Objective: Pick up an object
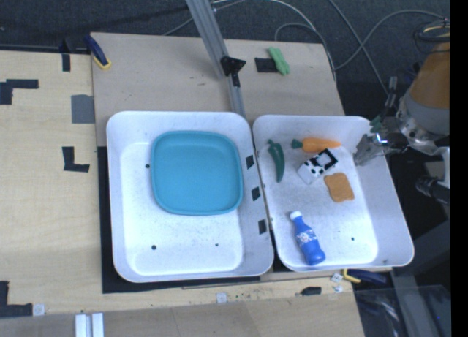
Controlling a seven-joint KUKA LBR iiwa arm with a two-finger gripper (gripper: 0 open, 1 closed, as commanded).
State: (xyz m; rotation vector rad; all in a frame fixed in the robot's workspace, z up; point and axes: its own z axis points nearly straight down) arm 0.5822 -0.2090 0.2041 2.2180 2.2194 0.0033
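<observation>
Two white bins (pixel 117 182) are sitting on the counter (pixel 44 197); the hand (pixel 371 145), grip state unclear, is hovering over the right bin's edge, likely lining up on the carrot (pixel 320 143).

A pale wooden counter (pixel 168 72) marked with dark tape pieces carries two shallow white plastic bins touching side by side, the left bin (pixel 121 182) and the right bin (pixel 387 204). Near the counter's far edge lie a small green oblong object (pixel 278 61) and a blue-and-yellow clamp (pixel 98 52).
</observation>
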